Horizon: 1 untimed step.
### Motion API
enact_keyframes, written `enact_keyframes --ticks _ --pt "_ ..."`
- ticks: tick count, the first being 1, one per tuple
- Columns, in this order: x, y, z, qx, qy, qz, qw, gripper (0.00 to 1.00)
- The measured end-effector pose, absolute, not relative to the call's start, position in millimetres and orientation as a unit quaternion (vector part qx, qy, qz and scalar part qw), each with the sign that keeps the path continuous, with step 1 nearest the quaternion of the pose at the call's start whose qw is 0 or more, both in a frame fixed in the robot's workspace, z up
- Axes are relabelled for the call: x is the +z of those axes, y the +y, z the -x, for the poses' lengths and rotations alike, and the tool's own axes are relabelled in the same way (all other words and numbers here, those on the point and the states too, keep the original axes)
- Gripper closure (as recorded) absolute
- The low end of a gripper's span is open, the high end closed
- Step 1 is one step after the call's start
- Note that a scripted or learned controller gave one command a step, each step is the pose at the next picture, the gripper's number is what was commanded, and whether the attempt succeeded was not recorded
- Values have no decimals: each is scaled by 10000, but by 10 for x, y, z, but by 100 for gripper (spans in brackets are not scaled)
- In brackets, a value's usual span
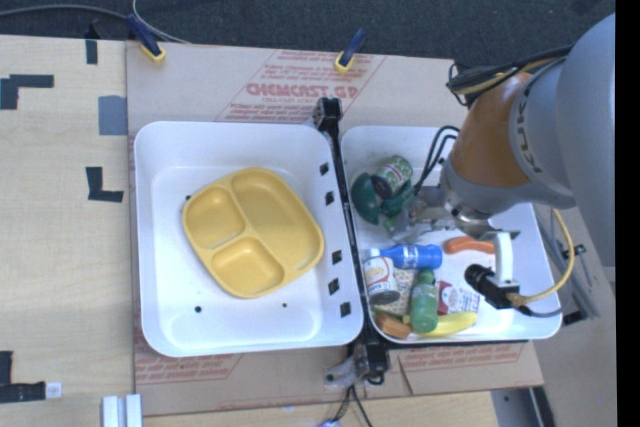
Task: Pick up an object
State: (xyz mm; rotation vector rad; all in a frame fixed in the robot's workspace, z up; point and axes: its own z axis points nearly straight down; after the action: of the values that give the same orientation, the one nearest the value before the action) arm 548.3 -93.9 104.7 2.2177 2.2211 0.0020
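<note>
From my remote station I see the two-finger gripper [408, 208] low in the right-hand shallow white bin [540, 325], at the end of the grey arm with its orange band [485, 150]; whether its fingers are apart or closed, I cannot tell. The gripper sits right beside a dark green rounded object [368, 198] and a green-labelled can [396, 171] lying near the bin's upper left corner. Just below the gripper lies a clear plastic bottle with a blue cap [408, 257]. Near it are a small orange carrot-shaped piece [468, 245], a green bottle-shaped toy [423, 305], a yellow banana-shaped toy [452, 324] and a red-and-white packet [462, 298], all crowded toward the bin's near edge. Across the black divider clips, the left-hand shallow white bin [160, 315] holds a yellow plastic plate with three compartments [252, 231], lying flat near the centre. Both bins rest on a brown cardboard sheet [230, 85] with red printing.
</note>
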Motion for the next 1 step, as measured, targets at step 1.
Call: enact_keyframes --ticks 1 --pt "1046 -939 -5481 5 7078 -7064 13 0"
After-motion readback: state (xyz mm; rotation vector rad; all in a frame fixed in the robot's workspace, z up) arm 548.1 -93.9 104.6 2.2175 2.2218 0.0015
